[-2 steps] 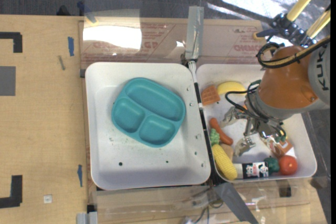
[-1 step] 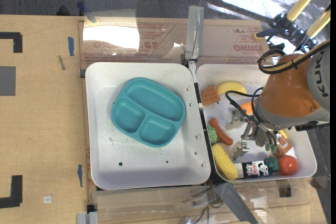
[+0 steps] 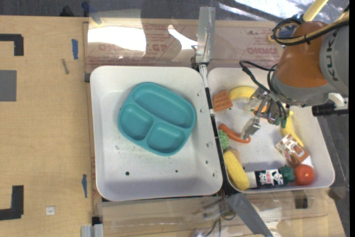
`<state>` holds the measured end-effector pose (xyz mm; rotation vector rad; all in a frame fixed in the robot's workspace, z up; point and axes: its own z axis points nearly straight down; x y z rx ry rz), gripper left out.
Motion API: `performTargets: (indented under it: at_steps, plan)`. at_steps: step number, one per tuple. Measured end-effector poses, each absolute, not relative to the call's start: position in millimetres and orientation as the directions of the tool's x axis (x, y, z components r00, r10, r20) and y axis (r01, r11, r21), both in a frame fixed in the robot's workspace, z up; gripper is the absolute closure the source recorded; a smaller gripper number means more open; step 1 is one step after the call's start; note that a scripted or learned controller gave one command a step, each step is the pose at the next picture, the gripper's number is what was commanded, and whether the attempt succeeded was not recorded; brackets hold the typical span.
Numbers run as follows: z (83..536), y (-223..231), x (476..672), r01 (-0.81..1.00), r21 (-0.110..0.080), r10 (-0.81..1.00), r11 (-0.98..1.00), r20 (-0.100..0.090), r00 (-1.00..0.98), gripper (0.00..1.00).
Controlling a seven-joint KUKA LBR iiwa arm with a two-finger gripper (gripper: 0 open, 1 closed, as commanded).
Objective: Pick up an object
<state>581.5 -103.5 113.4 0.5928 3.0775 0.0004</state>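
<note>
Corn cob [image 3: 236, 169] and dark bottle [image 3: 270, 177] lie below gripper [image 3: 256, 119]. Gripper hangs low in right bin [image 3: 324, 144], nothing visibly held. Carrot [image 3: 233, 135] just left-below. Step: approach. Next: descend, centre on carrot, close.
</note>
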Motion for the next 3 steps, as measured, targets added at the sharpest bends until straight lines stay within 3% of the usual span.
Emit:
performTargets:
  at_steps: [1, 2, 3]
  plan:
    - [90, -103, 557.3, 0.38, 0.004, 0.38, 0.925, -0.013, -0.925, 0.0]
    - [89, -167, 639.5, 0.389, 0.001, 0.389, 0.921, 0.002, -0.921, 0.0]
    - [89, -198, 600.7, 0.224, -0.001, 0.224, 0.975, -0.009, -0.975, 0.0]
